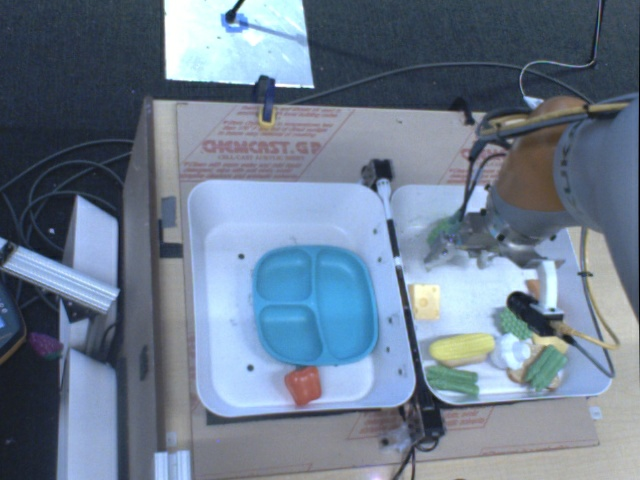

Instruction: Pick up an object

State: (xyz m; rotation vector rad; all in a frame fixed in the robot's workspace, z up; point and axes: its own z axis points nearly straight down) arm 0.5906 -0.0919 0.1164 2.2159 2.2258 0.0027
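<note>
My gripper [458,250] hangs low over the upper left part of the right bin [480,286]. A green leafy piece [442,232] lies right against its left side; I cannot tell whether the two touch. Further down the same bin lie a yellow cheese square [427,301], a corn cob [461,348] and a bunch of green beans [452,379]. At the lower right sit a small white item [510,351] and more green vegetables [546,365]. The arm hides the bin's upper right corner.
The left bin [220,228] holds a blue divided plate [315,303] and a red-orange pepper [303,385] by its front wall. A black divider rail [396,258] runs between the bins. Cardboard [300,138] lies under both, with a clamp [266,100] at the back.
</note>
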